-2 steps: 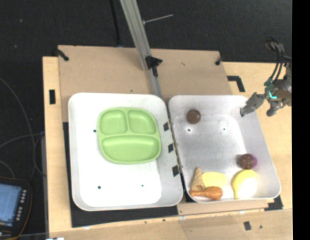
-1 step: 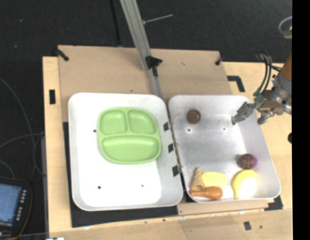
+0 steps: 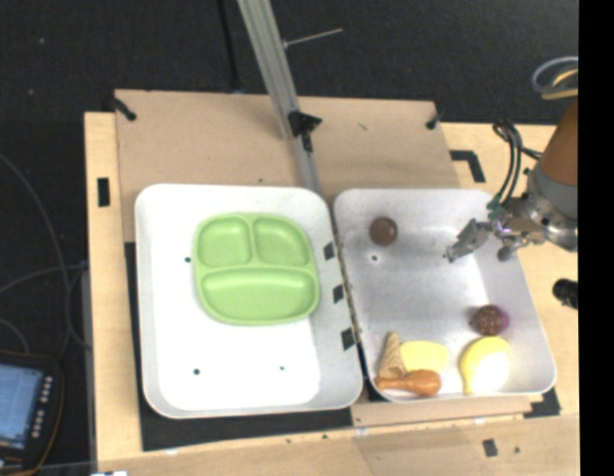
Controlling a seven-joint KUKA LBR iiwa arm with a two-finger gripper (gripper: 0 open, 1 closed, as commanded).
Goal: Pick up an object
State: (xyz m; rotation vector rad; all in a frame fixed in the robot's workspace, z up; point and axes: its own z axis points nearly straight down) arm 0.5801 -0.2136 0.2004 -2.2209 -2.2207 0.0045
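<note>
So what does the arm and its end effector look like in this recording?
At the view's right edge, the arm shows an orange-brown band over a grey metallic wrist section. Dark cables loop beside it at the upper left, and a pale cable ring sits above. The end effector is small, grey and metallic, with thin fingers and a few tiny coloured spots near its base. No lettering is legible.

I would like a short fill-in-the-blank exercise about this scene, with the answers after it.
1. The green divided plate lies in the ____ bin.
2. The tool is above the ____ bin.
3. The brown ball has ____ touching it.
4. The plate has ____ compartments.

Answers: left; right; nothing; three
</note>
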